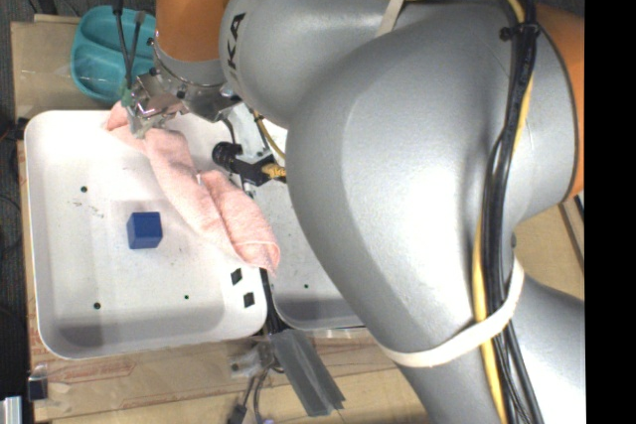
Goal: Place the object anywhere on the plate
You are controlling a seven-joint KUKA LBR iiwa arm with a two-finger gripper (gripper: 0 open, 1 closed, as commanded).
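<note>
A pink cloth stretches diagonally across the left white bin, from its back edge down to the divider between the bins. Its upper end is bunched up at my gripper, which is shut on that end at the bin's back-left corner. A teal plate sits outside the bin, just behind and left of the gripper. A small blue cube rests on the left bin's floor, left of the cloth and apart from it.
The big grey arm covers most of the right bin and the view's right half. A black and yellow fitting on the wrist hangs over the cloth. The wooden bench edge runs along the front.
</note>
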